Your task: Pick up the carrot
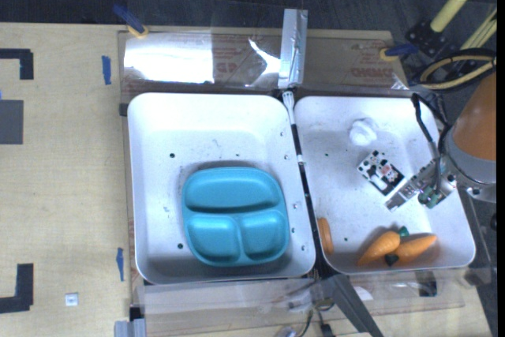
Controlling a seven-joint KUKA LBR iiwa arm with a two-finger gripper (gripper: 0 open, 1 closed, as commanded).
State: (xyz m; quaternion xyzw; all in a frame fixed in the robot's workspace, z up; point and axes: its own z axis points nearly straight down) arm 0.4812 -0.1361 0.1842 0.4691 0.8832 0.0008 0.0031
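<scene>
Two carrots lie at the front of the right bin point(461, 249). One carrot point(379, 246) is tilted and the other carrot point(420, 246) lies to its right, with a green stem end point(404, 233) between them. My gripper point(415, 192) hangs over the right side of this bin, just above and behind the carrots and apart from them. Its fingers stand open with nothing between them. The arm's orange band point(480, 130) is at the right edge.
A small orange piece point(324, 236) lies against the right bin's left wall. A black-and-white card point(379, 171) and a white lump point(362, 130) sit farther back in that bin. The left bin point(158, 122) holds a blue divided plate point(235, 213).
</scene>
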